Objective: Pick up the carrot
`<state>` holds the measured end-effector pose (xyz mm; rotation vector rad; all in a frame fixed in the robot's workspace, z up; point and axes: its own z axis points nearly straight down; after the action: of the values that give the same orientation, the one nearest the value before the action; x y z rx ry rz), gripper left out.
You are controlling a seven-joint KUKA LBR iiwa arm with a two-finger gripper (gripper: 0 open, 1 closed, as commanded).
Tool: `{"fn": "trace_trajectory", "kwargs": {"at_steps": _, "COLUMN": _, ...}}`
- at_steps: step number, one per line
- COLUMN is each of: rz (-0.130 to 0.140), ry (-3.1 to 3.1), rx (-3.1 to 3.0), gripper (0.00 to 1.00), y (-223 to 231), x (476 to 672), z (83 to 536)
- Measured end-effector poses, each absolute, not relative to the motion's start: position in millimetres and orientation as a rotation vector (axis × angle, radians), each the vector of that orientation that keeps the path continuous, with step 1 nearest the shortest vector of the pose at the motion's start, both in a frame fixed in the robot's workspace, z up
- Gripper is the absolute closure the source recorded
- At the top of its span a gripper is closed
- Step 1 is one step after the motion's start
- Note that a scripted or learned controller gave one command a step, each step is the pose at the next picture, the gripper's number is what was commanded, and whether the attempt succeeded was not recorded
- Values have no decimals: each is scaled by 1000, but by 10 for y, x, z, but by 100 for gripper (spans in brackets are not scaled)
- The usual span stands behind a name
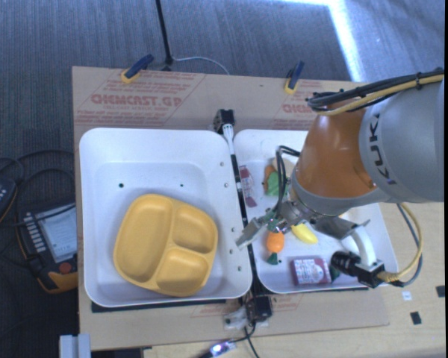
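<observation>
Much of the right bin (263, 276) is hidden by the big grey and orange arm (358, 155), the arm is cut off at the right edge, and the tool (272, 226) is too small for its fingers to be told apart.

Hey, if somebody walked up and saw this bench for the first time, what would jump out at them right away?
First the big grey and orange arm, reaching in from the right and hanging over the right bin. Next, the yellow divided plate lying alone in the left bin. Then the small carrot just below the hand, beside a yellow banana and a dark red packet.
</observation>
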<state>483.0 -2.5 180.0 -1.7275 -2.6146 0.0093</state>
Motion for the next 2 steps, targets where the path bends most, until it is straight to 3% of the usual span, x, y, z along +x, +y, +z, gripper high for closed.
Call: {"fn": "trace_trajectory", "kwargs": {"at_steps": 2, "rz": 9, "ry": -2615, "rx": -1727, "gripper": 0, "y": -25, "x": 4830, "z": 1800}}
